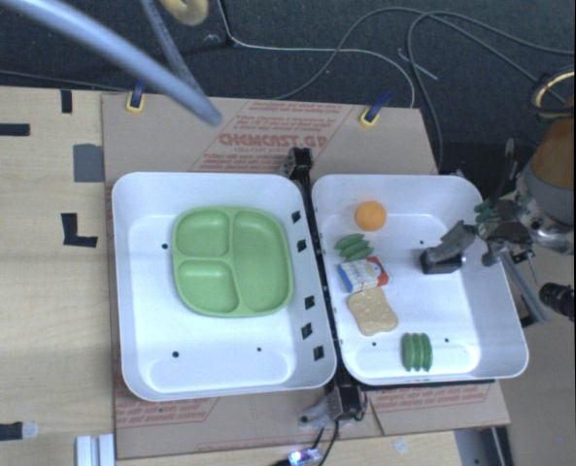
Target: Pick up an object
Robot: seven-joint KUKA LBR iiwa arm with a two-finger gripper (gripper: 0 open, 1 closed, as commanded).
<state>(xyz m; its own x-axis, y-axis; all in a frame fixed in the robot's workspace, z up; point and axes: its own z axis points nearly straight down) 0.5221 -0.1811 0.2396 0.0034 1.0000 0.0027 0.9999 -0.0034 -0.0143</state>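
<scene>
**While the gripper hangs at the right bin's edge, the small items lie untouched**

Where the arm point(558, 178) reaches in from the right, only its last part is in view: an orange band above a grey wrist, angled down and leftward over the right rim of the right bin point(482, 357). The gripper point(450, 248) points left and a little nearward, low over the bare white floor in the bin's right half. I cannot tell whether it is open or closed, and nothing can be seen held in it.

The items to pick from lie in the left half of the same bin, clear of the gripper. An orange ball point(370, 215) sits farthest back. Just nearer than it is a green pea pod point(354, 247), then a small blue, red and white carton point(362, 276) touching or almost touching the pod. A slice of toast point(372, 312) lies just nearer than the carton. A green ridged piece point(416, 351) sits apart from these, close to the bin's near wall.

The left bin point(137, 338) holds a green divided plate point(234, 261) with three compartments, lying flat. Both bins rest side by side on a cardboard sheet point(268, 134) on the wooden worktop point(35, 260).
</scene>
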